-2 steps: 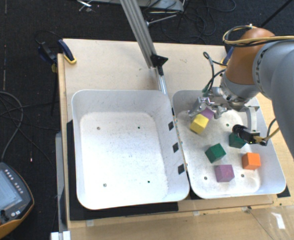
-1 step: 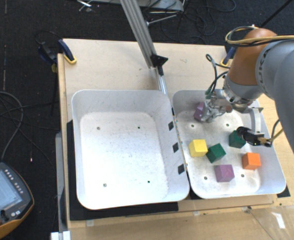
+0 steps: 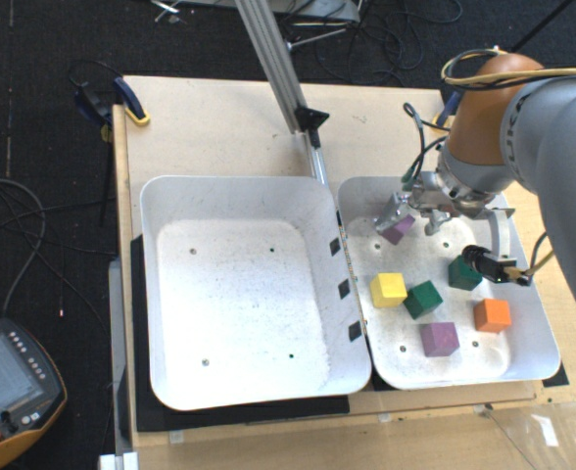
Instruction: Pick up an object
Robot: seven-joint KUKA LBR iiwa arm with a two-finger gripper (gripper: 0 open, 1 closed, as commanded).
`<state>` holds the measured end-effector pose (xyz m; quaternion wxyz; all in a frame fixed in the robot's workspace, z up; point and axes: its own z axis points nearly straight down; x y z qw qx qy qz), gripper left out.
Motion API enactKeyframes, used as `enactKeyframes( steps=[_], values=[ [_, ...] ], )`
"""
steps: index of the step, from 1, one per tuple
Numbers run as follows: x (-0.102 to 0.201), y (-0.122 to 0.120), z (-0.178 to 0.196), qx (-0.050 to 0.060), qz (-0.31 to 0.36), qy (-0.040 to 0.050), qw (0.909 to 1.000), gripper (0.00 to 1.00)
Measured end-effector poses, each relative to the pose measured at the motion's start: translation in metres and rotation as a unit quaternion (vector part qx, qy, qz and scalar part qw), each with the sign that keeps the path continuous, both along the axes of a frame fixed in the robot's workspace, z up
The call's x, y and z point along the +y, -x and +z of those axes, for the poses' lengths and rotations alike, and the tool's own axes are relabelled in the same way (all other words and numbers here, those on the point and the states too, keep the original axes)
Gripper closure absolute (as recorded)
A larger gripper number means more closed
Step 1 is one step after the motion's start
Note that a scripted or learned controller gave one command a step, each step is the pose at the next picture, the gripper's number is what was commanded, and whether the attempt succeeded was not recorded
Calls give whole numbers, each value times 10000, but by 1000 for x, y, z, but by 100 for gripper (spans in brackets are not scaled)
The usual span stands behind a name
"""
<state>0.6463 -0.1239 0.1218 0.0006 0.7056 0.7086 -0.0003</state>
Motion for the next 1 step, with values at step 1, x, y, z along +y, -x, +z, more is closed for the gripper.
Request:
enactKeyframes(
  steps=[1],
  values=[
    [0, 1, 9, 29, 5, -4, 10000, 100]
  ],
)
